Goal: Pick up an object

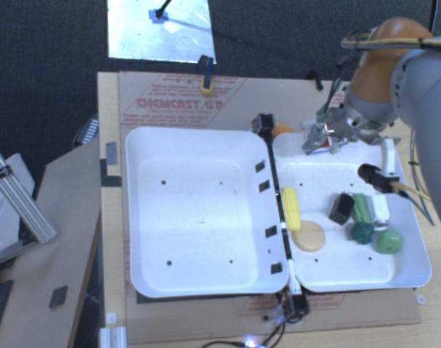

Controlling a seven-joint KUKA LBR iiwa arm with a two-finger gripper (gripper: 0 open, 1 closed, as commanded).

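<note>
The end effector (pixel 323 138), its state impossible to tell, hovers upper right. The objects, including the corn (pixel 291 208), lie below it toward lower right.

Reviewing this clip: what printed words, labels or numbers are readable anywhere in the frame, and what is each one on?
"OHMCAST G P", roughly as it reads, in red letters on the cardboard sheet behind the left bin; the blurred letters make the spelling uncertain.
A smaller red line beneath it on the same sheet: too blurred to read.
Red print on the cardboard edge in front of the bins: partly hidden, unreadable.
No readable text on the objects in the right bin.
</note>
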